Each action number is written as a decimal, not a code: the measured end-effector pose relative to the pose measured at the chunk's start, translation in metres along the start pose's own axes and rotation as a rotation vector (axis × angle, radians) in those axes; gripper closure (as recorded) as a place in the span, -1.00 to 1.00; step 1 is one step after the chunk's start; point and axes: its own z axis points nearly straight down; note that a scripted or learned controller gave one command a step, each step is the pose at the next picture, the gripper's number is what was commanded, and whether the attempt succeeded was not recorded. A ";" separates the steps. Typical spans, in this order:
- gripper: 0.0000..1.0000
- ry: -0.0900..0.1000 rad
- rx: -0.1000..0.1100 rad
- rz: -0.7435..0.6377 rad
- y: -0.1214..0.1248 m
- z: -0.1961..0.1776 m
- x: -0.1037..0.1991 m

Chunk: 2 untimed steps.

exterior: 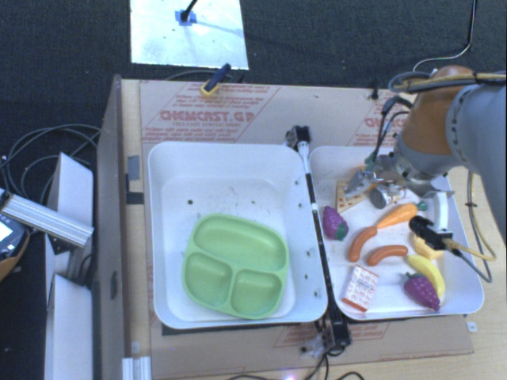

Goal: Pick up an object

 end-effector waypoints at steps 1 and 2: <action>-1.00 0.000 -0.004 0.001 -0.008 0.003 0.007; -1.00 -0.008 0.013 0.011 -0.121 0.019 0.027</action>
